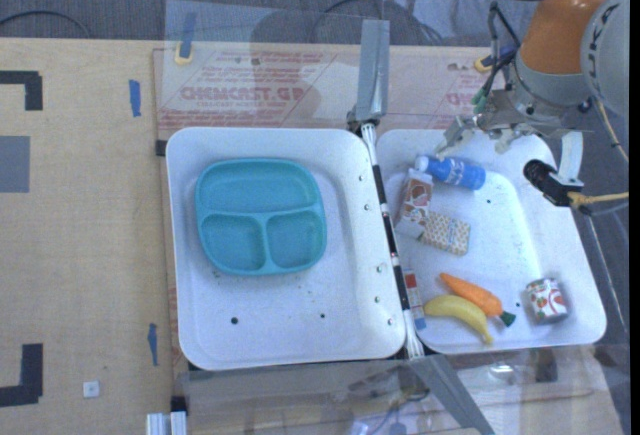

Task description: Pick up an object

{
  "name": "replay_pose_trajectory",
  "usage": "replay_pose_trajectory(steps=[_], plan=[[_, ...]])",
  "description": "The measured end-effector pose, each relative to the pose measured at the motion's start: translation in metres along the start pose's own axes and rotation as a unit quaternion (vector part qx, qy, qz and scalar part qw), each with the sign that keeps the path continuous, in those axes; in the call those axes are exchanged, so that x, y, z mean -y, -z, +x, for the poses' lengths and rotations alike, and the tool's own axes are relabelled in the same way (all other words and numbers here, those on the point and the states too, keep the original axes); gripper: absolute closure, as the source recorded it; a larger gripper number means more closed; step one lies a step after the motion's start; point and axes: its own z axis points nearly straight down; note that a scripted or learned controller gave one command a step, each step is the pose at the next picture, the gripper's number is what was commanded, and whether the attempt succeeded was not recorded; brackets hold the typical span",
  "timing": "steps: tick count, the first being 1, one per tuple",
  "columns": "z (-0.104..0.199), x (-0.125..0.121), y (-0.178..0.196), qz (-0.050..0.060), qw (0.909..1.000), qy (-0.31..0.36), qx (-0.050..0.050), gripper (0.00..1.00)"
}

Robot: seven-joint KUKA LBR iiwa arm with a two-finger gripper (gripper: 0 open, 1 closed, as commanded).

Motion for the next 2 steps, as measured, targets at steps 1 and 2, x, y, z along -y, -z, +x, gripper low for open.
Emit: replay_pose_trajectory(steps=[1,2], plan=[[-0.029,0.043,-0.085,-0.001,0.9990,0.045,0.000,0.00],[-0.040,0.010,-0.086,0.010,0.9992,0.037,-0.003,0.00]])
